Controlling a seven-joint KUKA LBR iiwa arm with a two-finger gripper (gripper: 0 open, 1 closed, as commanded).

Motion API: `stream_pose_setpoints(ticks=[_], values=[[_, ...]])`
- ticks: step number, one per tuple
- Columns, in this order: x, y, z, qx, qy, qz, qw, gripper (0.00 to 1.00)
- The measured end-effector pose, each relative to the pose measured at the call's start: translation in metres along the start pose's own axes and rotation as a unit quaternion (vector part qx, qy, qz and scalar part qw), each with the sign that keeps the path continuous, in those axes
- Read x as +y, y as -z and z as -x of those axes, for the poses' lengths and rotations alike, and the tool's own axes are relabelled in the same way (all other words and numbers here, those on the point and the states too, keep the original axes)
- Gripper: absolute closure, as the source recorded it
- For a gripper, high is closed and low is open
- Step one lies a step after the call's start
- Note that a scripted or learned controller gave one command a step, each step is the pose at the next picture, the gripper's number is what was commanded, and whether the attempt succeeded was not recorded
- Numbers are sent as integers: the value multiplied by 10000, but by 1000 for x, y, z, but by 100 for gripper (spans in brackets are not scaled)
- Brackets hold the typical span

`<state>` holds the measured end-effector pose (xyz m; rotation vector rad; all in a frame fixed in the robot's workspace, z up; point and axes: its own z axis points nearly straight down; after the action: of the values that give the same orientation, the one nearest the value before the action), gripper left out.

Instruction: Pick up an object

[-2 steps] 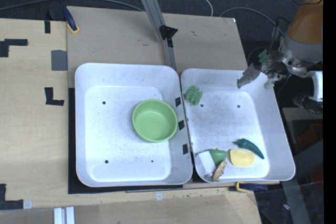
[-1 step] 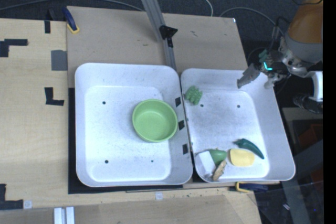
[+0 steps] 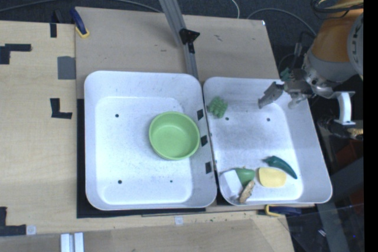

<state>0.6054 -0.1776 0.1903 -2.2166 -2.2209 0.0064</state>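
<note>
The tool hangs over the right bin's far right corner, fingers spread, holding nothing. Nearest is the small green block, off to its left; other toys lie well apart by the near edge.

The left bin holds a light green bowl, upright, right of its centre. In the right bin, a small knobbly green piece lies by the far left corner. Along the near wall cluster a green cone-like piece, a yellow lump, a dark green pepper-like item and a tan stick.
</note>
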Motion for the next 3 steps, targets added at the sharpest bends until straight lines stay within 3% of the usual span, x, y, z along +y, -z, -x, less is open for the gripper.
stream_pose_setpoints(ticks=[2, 3], values=[[-1, -100, -8, 3, -2, -10, 10000, 0], [1, -87, -8, 2, 6, 15, 10000, 100]])
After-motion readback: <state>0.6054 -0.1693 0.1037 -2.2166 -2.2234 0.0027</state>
